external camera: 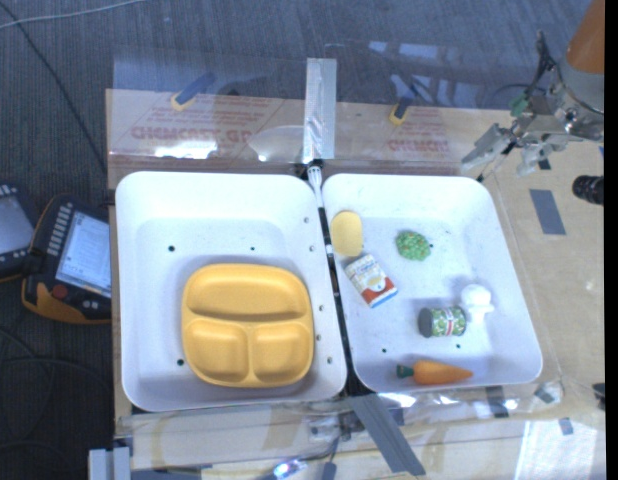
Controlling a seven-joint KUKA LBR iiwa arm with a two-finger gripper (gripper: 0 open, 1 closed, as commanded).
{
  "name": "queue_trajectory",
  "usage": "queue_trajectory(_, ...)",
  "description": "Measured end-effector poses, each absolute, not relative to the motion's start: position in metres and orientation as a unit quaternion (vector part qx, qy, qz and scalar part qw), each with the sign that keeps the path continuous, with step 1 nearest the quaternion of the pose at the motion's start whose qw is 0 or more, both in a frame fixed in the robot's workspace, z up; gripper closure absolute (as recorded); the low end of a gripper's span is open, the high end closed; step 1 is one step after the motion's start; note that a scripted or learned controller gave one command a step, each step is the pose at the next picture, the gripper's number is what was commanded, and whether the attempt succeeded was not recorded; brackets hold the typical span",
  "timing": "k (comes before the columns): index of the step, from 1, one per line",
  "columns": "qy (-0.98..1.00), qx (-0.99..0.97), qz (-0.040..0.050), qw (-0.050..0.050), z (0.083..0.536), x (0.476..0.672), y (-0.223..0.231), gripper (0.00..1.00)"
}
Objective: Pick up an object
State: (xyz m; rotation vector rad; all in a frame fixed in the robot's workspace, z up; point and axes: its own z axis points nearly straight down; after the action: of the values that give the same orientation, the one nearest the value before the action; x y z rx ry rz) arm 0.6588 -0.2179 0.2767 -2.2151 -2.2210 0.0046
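Here, candidate objects lie untouched in the right bin [509,258]: a carrot [436,373] at the near wall, a small can [443,321] touching a white piece [476,298], a green ball [413,245], a carton [370,279] and a yellow piece [347,232]. The gripper [517,146] hovers beyond the bin's far right corner, fingers spread, holding nothing. The pick is not yet begun; approach, grasp and lift remain.

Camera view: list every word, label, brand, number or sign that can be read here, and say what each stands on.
None can be read.
Red print on the cardboard strip behind the bins: mirrored and blurred, illegible.
Label on the small carton in the right bin: red and white, too small to read.
Label on the green can: too small to read.
Screen of the handheld pendant left of the bench: lit, text not resolvable.
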Motion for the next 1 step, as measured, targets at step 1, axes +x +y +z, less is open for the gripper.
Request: queue_trajectory(1, -0.736, -0.677, 0.0023, 0.003, 0.1588, 0.6322, -0.1647, 0.00)
